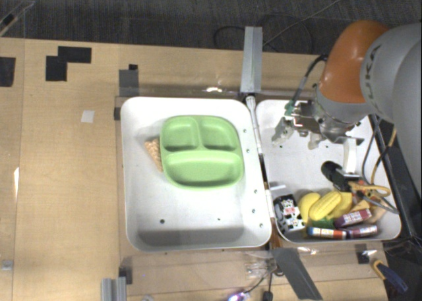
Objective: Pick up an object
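Camera view: two white bins are seen side by side. The left bin is taken up mostly by a green divided plate, laid flat and face up. A tan woven piece is tucked under the plate's left edge, half hidden.

The right bin is loaded at its near end only. Yellow banana-shaped toys, markers and a small black-and-white box are crowded there, touching one another and pressed against the bin's near wall. The heap is probably packed that way because loose items were dropped in and slid together.

The gripper is held above the bare far part of the right bin, well apart from the heap, with nothing seen in it. Whether it is released or clenched cannot be told at this slant and size.

No single target is fixed by the task. The likeliest candidates are judged to be in the heap, since the arm is over that bin. The pick is judged not yet begun. A reach toward the near wall would be needed, and neighbouring items could be nudged because they are packed so tightly.
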`<state>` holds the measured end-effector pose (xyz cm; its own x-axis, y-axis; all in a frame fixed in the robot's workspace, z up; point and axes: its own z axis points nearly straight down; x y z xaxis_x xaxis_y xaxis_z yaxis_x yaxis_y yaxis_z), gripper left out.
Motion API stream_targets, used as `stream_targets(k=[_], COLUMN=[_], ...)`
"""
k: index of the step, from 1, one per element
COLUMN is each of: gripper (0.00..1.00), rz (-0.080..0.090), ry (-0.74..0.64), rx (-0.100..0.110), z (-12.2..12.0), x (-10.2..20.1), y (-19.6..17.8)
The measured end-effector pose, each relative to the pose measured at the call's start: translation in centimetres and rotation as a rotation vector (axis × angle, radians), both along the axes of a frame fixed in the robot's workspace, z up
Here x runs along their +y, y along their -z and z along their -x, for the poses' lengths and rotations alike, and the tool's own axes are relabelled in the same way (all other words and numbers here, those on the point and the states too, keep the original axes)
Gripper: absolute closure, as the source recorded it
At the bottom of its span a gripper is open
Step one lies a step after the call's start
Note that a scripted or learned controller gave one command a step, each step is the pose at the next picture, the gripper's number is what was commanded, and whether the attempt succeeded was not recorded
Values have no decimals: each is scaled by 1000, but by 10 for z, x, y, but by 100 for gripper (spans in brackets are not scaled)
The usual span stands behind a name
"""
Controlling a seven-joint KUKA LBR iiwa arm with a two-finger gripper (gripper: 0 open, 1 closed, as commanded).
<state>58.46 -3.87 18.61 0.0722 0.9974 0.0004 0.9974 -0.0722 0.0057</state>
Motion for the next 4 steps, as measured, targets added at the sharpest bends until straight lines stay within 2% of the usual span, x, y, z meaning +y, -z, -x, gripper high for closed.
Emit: stream_targets(k=[1,2,3,4], gripper=[0,0,0,0], rz=[0,-2,1,1], ry=[-49,68,49,64], rx=[4,-8,-9,-9], z=[24,16,-32,47], x=[-44,-48,-65,-83], y=[77,95,96,94])
